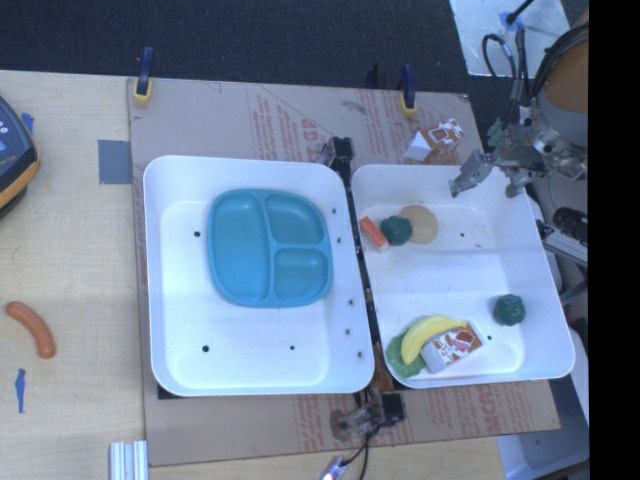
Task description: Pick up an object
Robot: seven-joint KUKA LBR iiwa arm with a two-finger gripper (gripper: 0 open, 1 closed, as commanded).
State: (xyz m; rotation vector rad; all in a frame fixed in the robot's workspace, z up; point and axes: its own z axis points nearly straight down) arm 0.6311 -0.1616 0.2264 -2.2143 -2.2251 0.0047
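White plastic made up both shallow bins on the counter, the left bin and the right bin touching along their inner edges. A blue divided plate lay in the left bin, toward its 12 o'clock half. In the right bin, at about 10 o'clock, an orange block sat touching a dark green ball, with a tan round disc just beside the ball at its 3 o'clock. A second dark green ball rested alone near the bin's 4 o'clock wall. At 6 o'clock a yellow banana lay over a green leafy piece, and a small red-and-white packet leaned against the banana. The gripper hung over the right bin's 1 o'clock corner with its two fingers spread apart and nothing between them, well apart from every item in the bin. Outside the bins, a small printed packet lay on the cardboard at 12 o'clock of the right bin, and an orange sausage lay on the counter at 9 o'clock of the left bin.
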